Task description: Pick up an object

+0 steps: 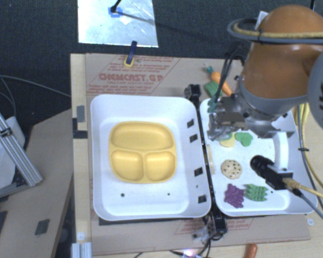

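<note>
The grey arm (pixel 269 102) reaches over the far part of the right bin (pixel 217 188), and the gripper (pixel 222 127) hangs low near that bin's far left corner. Whether it is open or closed cannot be told from here, and nothing can be seen held in it.

Just beside the gripper, toward the near edge, lies a pale yellow piece (pixel 226 142), with a light green piece (pixel 244 139) close on its right. Nearer the middle of the bin sits a round cookie (pixel 231 169). Along the near edge a purple piece (pixel 234 195) and a dark green piece (pixel 257 192) lie side by side. An orange and green piece (pixel 213 85) shows at the far left corner, partly behind the arm.

The left bin (pixel 103 117) holds a yellow divided plate (pixel 143 150) at its middle
</note>
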Available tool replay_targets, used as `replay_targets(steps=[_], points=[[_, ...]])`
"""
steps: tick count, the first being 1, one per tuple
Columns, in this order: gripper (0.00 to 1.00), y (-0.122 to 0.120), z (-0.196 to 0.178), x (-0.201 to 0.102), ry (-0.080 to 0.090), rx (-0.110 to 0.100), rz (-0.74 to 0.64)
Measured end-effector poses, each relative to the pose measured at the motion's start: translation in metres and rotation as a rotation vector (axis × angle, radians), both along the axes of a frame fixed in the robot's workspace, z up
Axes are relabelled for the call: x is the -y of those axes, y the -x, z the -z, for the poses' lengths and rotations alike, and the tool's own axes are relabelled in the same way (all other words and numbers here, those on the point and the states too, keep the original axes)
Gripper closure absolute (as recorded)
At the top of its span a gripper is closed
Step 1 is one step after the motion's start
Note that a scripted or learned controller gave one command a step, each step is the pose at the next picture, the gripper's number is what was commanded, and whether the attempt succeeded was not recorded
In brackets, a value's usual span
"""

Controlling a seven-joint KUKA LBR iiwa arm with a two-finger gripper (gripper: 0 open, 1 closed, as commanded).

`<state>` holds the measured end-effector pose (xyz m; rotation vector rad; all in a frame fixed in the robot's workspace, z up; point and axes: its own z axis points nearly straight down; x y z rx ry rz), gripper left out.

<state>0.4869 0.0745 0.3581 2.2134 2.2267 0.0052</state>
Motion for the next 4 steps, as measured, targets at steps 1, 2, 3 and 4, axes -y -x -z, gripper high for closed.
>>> replay_targets(steps=[1, 2, 3, 4], points=[[1.00, 0.000, -0.041, -0.029, -0.001, 0.002, -0.002], [1.00, 0.000, -0.021, -0.050, 0.000, -0.004, 0.000], [1.00, 0.000, 0.002, -0.044, 0.001, -0.003, 0.006], [1.00, -0.001, -0.010, -0.044, 0.000, 0.000, 0.000]])
